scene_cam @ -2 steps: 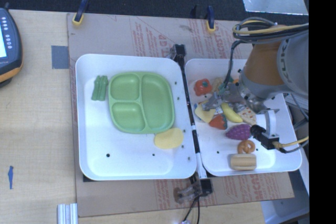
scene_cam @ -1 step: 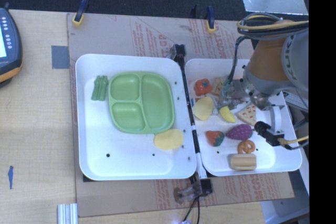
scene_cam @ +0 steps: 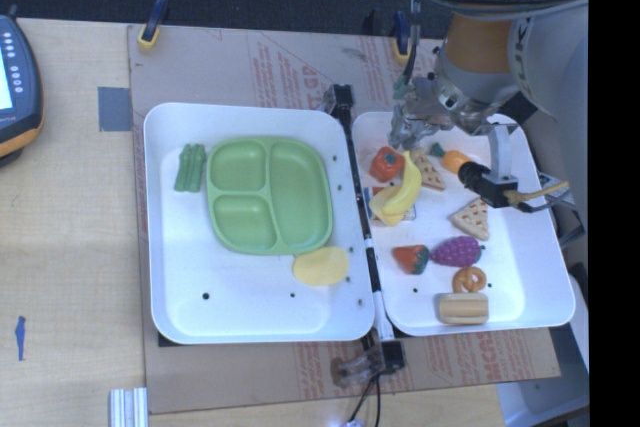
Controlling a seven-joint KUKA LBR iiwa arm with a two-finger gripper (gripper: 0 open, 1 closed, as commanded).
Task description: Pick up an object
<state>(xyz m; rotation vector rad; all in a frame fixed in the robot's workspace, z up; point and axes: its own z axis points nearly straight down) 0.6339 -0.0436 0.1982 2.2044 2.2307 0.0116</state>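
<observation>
1. The grey arm (scene_cam: 520,35) reaches in from the right and hangs over the far left corner of the right bin (scene_cam: 545,300).
2. Its gripper (scene_cam: 408,133) points down just above a red tomato (scene_cam: 386,164) and the top of a yellow banana (scene_cam: 400,193). From here I cannot tell how its claw is set, or whether it has hold of anything.
3. Around them lie a cracker (scene_cam: 431,174), a carrot (scene_cam: 455,160), a sandwich wedge (scene_cam: 470,218), a strawberry (scene_cam: 411,258), purple grapes (scene_cam: 456,251), a pretzel (scene_cam: 469,280) and a bread roll (scene_cam: 462,309).
4. The left bin (scene_cam: 180,305) holds a green divided plate (scene_cam: 269,194), a green bean bundle (scene_cam: 190,167) beside it, and a yellow chip (scene_cam: 321,266) touching the plate's near edge.
</observation>
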